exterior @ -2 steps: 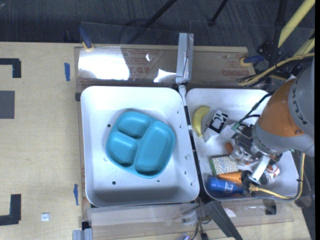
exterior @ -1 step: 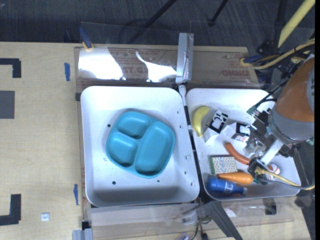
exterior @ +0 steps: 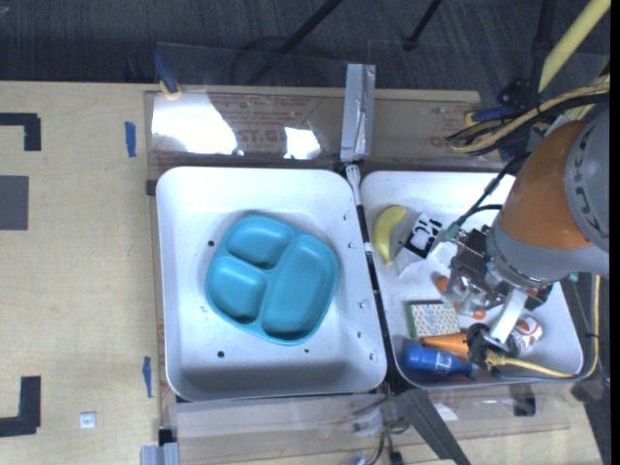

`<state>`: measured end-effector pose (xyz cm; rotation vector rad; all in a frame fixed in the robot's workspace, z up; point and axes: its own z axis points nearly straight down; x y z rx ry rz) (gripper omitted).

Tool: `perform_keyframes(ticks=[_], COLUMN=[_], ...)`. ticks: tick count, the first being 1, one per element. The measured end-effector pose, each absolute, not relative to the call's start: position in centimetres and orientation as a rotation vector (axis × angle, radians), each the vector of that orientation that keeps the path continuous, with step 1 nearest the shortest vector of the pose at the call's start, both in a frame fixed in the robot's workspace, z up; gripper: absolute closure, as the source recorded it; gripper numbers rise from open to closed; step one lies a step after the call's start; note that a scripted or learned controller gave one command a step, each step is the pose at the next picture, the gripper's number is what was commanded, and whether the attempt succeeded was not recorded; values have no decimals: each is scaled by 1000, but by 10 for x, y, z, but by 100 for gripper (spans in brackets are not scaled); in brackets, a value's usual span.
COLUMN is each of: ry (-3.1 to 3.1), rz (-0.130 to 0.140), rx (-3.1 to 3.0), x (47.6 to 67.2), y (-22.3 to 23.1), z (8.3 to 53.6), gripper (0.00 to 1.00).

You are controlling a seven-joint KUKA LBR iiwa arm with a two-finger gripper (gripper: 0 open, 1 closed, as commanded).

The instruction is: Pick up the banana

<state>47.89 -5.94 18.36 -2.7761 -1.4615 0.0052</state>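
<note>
Banana: yellow, smooth-skinned, curved, lying in the right-hand bin close against the wall it shares with the left-hand bin. It sat up and to the left of the gripper as the camera saw it, near but apart, with open white floor and a small black-and-white printed card between them. Its long axis ran roughly up and down the view, bowed, so the narrow way across it pointed more or less toward the wrist. The one arm's tool was a dark metal cluster under a grey wrist with an orange band, hanging low over the middle of the right bin; I could not tell how its working end was set, nor that it had hold of anything. By my judgement the coming reach called for a short travel leftward and away from the near rim, then a descent square across the fruit's width. Other items, all on the near side of the tool: a flat speckled packet just left and below; an orange carrot-shaped piece and a glossy blue bottle below that; a white-and-orange ball to the lower right. Left bin, well to the left: a matte blue divided plate, three compartments, rounded corners.
</note>
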Motion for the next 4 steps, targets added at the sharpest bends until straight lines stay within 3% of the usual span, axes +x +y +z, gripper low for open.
perform_keyframes(ticks=[1, 3, 4], ry=[-1364, -350, -531], rz=[2, 3, 3], rx=[-2829, -3123, -3096], x=[480, 480, 532], y=[-79, -105, -174], z=[239, 408, 434], gripper=[100, 100, 100])
